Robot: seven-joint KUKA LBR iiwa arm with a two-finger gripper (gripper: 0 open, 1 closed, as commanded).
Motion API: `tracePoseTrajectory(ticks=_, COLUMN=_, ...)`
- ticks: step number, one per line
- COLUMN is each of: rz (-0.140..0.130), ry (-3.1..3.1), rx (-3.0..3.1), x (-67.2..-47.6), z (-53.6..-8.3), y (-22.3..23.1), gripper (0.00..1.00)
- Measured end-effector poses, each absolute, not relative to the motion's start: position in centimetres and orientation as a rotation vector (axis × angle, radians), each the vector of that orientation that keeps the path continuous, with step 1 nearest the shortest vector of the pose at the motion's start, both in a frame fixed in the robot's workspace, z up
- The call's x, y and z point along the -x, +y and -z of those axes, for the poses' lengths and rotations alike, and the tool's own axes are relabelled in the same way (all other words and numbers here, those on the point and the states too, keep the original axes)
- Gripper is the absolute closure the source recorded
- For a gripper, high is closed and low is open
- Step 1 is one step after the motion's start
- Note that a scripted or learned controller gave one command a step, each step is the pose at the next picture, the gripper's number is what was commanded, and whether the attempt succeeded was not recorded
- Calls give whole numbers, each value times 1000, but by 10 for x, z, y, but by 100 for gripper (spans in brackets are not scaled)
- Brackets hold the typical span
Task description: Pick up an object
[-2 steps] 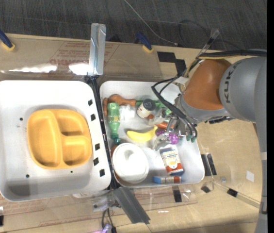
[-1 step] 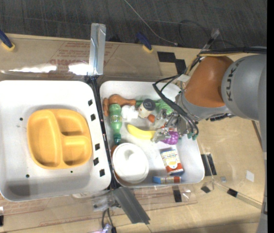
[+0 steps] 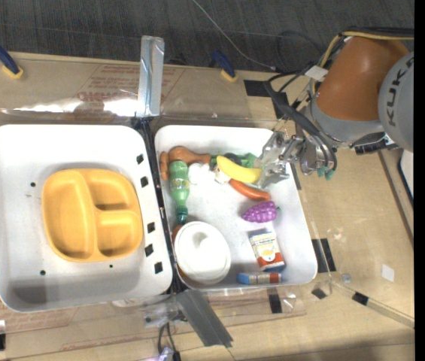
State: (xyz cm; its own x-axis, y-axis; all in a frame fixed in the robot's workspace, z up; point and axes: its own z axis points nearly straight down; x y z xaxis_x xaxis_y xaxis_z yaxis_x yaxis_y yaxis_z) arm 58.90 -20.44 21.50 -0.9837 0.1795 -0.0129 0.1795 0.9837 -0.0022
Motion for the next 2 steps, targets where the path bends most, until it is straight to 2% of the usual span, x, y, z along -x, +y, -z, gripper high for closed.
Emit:
tracePoseTrajectory(ticks=1, rz=1, ry=3126, rx=-282, x=-587, z=-210, y=-203, gripper=0)
tracePoseTrajectory(ticks=2, rz=1, ry=3103, rx=-457, x=-582, z=-119, y=-186, gripper=0)
